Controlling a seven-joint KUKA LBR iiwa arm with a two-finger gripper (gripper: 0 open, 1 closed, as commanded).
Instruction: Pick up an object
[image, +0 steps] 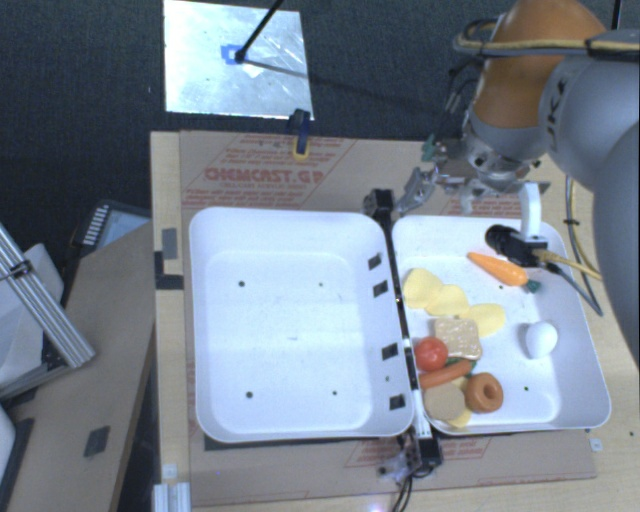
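Arm (560, 90): you have it raised over the far edge of the right bin (585, 400), wrist above the rim.
Jaws: the gripper (425, 185) sits at the bin's far-left corner; you cannot tell whether the jaws are wide or narrow.
Nearest target: your likeliest pick is the carrot (497, 268), nearer the camera and to the right of the jaws, apart from them.
Carrot axis: its long axis runs from upper left to lower right, green tip at the lower right.
Other pieces: the egg (540, 339), doughnut (484, 392), tomato (431, 354), cracker (458, 338) and yellow slices (440, 295) lie farther toward the camera.
Risk: closing along the carrot's length would likely roll it aside.
Risk: the clustered pieces touch, so you may nudge neighbours.
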